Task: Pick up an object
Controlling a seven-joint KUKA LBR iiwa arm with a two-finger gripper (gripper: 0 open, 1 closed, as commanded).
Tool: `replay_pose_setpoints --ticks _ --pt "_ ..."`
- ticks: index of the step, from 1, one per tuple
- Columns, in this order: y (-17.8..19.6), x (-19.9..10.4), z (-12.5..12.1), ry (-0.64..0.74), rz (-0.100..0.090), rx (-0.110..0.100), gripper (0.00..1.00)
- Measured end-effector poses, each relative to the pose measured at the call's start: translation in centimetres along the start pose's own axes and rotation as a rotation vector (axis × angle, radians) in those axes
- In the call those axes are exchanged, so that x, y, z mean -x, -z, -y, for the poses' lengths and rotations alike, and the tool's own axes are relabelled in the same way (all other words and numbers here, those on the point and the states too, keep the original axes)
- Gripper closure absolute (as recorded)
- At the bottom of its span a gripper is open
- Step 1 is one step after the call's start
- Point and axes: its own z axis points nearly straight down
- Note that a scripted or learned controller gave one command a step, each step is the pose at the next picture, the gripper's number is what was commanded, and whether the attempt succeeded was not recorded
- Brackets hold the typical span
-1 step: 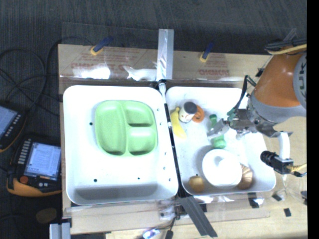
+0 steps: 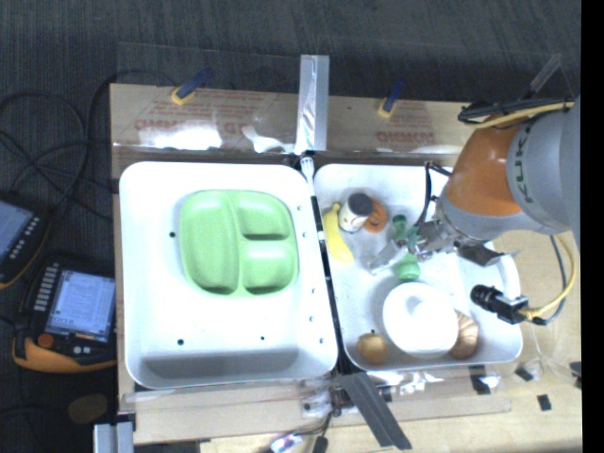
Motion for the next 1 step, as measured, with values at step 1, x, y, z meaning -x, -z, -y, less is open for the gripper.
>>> replay_pose_setpoints --ticks 1 --pt "2.62 -1.7 -3.46 -0.15 -0.003 -0.007 0.0"
